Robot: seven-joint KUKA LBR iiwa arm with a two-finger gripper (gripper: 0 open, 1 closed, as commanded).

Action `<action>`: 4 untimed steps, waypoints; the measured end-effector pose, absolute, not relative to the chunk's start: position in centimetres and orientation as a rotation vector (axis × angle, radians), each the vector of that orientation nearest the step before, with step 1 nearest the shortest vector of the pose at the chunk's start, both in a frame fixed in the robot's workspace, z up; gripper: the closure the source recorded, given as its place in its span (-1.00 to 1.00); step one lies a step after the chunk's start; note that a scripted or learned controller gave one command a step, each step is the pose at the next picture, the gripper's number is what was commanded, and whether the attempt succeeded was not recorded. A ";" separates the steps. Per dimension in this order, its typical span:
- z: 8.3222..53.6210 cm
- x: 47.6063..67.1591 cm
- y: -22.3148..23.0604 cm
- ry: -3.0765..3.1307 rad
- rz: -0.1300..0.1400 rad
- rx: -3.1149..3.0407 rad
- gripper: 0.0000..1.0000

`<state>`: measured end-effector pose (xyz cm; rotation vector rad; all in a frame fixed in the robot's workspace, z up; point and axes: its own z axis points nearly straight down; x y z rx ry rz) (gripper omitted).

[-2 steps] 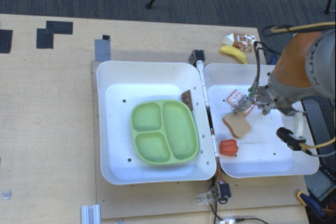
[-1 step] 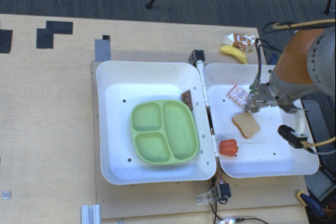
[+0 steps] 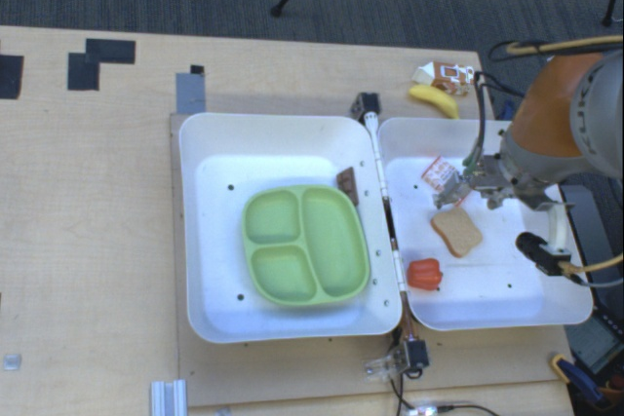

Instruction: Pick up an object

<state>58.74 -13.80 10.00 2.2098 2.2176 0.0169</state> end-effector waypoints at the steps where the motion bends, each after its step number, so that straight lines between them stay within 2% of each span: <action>1: 8.6 52.3 -12.3 2.220 0.005 2.217 -1.00; 2: 9.8 52.5 -12.3 2.218 0.011 2.213 1.00; 3: 18.5 48.8 -7.1 2.225 0.004 2.215 1.00; 4: 18.4 48.7 2.6 2.227 0.004 2.216 1.00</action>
